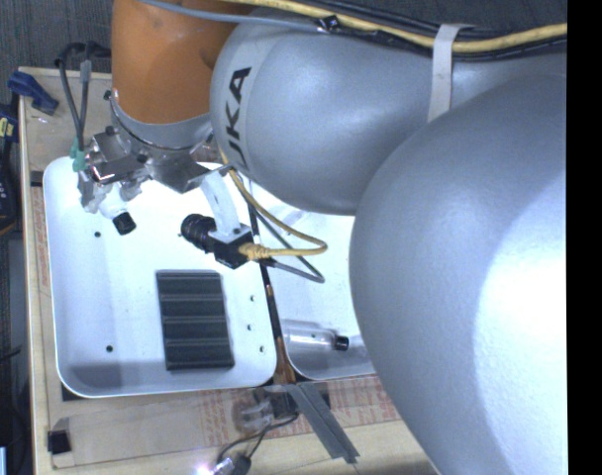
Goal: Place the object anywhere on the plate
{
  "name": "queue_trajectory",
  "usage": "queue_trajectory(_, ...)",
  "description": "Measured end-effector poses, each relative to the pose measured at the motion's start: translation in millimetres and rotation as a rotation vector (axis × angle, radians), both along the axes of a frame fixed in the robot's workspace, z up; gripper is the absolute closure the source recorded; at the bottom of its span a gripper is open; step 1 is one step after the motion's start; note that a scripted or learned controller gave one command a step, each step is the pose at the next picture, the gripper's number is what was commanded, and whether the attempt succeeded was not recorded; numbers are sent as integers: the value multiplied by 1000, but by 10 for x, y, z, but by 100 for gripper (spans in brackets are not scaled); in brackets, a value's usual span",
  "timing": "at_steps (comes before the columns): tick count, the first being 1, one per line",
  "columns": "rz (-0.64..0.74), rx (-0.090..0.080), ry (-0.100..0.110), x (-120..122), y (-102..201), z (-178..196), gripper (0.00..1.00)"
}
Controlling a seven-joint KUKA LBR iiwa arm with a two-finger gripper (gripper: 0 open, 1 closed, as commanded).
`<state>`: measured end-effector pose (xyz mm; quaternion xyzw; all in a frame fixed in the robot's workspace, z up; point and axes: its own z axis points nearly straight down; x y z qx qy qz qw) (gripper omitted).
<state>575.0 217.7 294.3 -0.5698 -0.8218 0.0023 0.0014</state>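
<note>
A grey KUKA arm (400, 166) with an orange band (157, 43) fills the upper right above two white bins on the bench (182, 419).

In the left bin (68, 285), a dark ribbed rectangular plate (194, 319) lies with its long axis running near to far. The claw (108, 181) hangs over the bin's far left corner; whether it is spread or pinched cannot be told. A small dark object (124, 223) lies just beside it, apart from the plate. A silvery cylinder (316, 340) lies crosswise in the right bin (326, 369).

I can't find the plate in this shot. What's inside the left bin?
In the left bin lie a dark ribbed rectangular block and a small dark piece near the gripper. The arm covers the bin's upper right, so what lies there is hidden.
</note>
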Motion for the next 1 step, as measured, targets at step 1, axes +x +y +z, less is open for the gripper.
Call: queue_trajectory(1, 200, 1, 3, -734, -120, -1881, 100)
